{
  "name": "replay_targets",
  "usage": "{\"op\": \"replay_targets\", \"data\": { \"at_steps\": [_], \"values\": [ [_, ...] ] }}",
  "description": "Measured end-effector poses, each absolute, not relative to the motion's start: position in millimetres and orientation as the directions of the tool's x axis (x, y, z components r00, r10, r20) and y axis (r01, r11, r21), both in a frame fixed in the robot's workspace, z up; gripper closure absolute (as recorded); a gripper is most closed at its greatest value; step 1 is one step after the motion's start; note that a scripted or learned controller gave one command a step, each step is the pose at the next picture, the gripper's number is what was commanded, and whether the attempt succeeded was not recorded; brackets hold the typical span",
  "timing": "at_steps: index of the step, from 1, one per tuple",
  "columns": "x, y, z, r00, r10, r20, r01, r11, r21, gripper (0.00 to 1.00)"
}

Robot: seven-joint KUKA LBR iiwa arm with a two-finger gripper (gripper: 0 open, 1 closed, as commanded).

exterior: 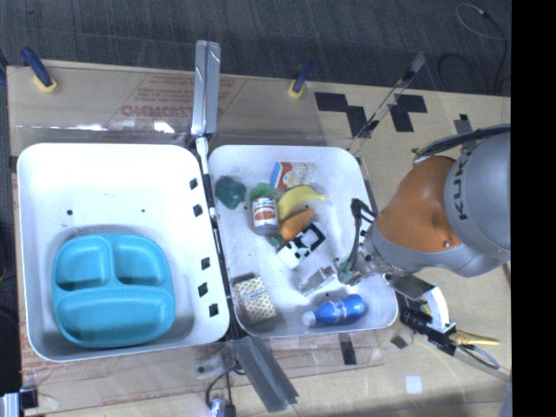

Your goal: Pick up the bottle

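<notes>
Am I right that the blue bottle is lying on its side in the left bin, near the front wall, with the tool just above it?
Not quite. The blue bottle lies on its side in the right bin, not the left one, which holds the blue tray. The rest stands: in the camera view it is near the front wall, with the tool just above it.

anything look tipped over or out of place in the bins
The blue bottle lies on its side near the right bin's front edge, cap pointing left. The small can is also tipped, crowded against the banana. The blue tray sits flat in the left bin.
</notes>
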State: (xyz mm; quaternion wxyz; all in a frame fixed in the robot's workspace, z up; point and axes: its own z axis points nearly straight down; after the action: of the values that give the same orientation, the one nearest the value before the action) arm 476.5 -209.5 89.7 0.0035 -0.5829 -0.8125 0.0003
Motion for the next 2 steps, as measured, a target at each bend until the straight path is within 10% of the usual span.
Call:
{"op": "replay_targets", "data": {
  "at_steps": [1, 2],
  "values": [
    [476.4, -209.4, 89.6, -0.518, 0.855, 0.007, 0.855, 0.518, -0.004, 0.0],
    [476.7, -209.7, 97.5, -0.522, 0.853, 0.009, 0.853, 0.522, -0.006, 1.0]
  ]
}}
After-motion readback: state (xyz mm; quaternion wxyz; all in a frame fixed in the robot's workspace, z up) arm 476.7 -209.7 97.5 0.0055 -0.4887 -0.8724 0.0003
